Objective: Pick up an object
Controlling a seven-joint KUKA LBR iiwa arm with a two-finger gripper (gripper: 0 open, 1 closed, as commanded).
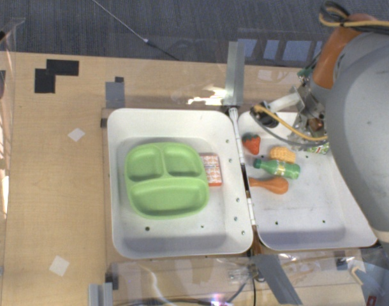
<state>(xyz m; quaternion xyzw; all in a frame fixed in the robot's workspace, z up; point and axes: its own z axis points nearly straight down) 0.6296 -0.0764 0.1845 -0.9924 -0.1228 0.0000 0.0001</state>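
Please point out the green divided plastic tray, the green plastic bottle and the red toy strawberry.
green divided plastic tray (pixel 166 179), camera view, central ridge.
green plastic bottle (pixel 278 167), camera view, mid-body.
red toy strawberry (pixel 252 143), camera view, red flesh.
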